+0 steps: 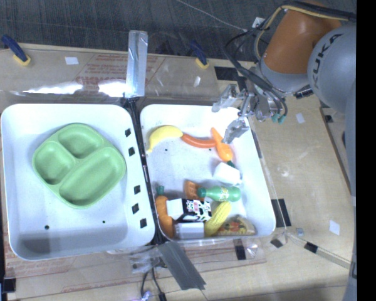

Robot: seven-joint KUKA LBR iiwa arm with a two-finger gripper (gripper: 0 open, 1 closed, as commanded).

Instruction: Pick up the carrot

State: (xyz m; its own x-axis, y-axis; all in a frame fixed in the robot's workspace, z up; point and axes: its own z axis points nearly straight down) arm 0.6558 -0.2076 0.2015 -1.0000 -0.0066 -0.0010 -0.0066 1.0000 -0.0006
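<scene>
The arm (313, 42) reaches in from the upper right of the frame, grey with its orange band up by the top edge. Its gripper (236, 127) hangs over the upper right part of the right bin (263, 196), and I cannot tell from here whether the fingers are open or closed.

The carrot (199, 141) lies in the upper part of that bin, stretched across from left to right, with its right end just beside the gripper's tip. A second orange piece (221, 144) sits at that same end, under the gripper; whether it touches the metal I cannot make out. A banana (163, 135) lies just left of the carrot. Lower in the bin a heap of toy groceries crowds the bottom edge, a green bottle (222, 194) and a corn cob (218, 216) among them.

The left bin (25, 231) holds a green divided plate (79, 164) in its middle.
</scene>
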